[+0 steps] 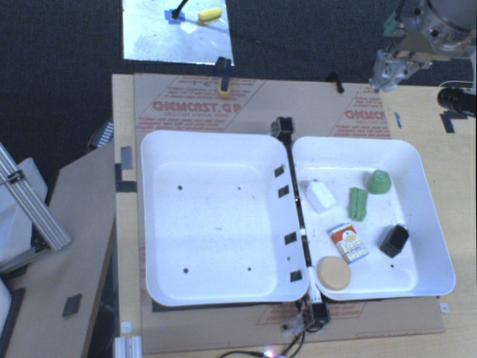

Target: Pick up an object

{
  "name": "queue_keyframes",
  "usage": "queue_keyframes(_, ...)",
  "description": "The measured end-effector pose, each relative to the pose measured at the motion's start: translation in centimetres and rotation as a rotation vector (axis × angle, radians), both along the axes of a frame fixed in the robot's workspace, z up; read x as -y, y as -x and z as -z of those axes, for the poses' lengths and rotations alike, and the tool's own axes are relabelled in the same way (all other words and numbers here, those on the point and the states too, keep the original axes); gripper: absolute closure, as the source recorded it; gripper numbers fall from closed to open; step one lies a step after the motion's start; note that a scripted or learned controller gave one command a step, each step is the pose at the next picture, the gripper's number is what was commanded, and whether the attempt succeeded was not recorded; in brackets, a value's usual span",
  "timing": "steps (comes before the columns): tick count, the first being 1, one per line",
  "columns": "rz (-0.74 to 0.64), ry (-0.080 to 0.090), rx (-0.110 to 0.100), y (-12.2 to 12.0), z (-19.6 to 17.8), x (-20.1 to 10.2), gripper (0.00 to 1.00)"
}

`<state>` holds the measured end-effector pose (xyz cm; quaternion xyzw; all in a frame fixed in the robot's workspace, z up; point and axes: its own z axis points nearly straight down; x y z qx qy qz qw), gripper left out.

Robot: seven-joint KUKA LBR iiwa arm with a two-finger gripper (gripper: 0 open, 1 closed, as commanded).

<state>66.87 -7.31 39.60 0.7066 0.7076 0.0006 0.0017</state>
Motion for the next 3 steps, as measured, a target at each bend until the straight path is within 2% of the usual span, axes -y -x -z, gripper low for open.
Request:
queue_keyframes(1,-0.007,-0.003,-0.009,1.3,8.5,-5.4,1.0)
queue_keyframes(2,0.005,-0.002,-0.022,11.8,20.7,-1.9,1.0)
queue_keyframes(3,-0.004,-0.004,-0.005,12.8,21.2,-6.2,1.0)
